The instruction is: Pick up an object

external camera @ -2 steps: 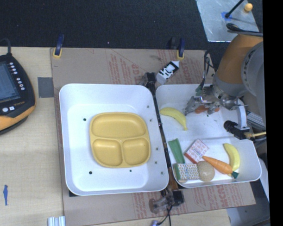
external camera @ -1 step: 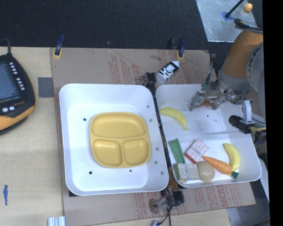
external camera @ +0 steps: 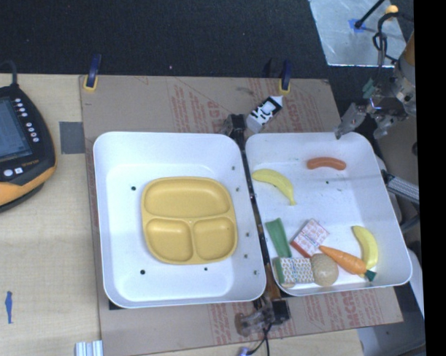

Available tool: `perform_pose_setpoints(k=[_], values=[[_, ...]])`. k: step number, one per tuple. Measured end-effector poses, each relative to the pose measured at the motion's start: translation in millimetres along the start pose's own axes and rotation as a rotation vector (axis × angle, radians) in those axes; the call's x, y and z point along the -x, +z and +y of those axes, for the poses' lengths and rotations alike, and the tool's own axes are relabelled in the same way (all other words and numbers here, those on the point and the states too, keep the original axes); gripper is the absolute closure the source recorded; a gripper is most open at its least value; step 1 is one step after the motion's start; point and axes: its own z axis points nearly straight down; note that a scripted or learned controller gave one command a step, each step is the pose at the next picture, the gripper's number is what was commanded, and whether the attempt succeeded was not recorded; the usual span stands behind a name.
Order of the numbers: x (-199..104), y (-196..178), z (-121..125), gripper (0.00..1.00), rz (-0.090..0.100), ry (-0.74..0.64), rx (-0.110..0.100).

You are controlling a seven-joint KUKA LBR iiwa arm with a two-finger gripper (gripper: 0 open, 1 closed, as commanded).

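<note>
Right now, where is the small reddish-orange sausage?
The reddish-orange sausage lies near the far edge of the right white bin, right of the nearer yellow banana.

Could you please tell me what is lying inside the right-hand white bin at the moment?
The right bin holds two bananas, a sausage, a carrot, a green block, two small packets and a potato-like lump. Anything beneath them is hidden.

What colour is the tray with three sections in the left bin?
Yellow. The tray shows best in the camera view.
</note>
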Motion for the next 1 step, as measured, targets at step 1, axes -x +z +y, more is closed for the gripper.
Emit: perform_pose_setpoints(k=[1], values=[[-5.1,145.7,-1.5,0.00,0.002,-0.003,-0.007]])
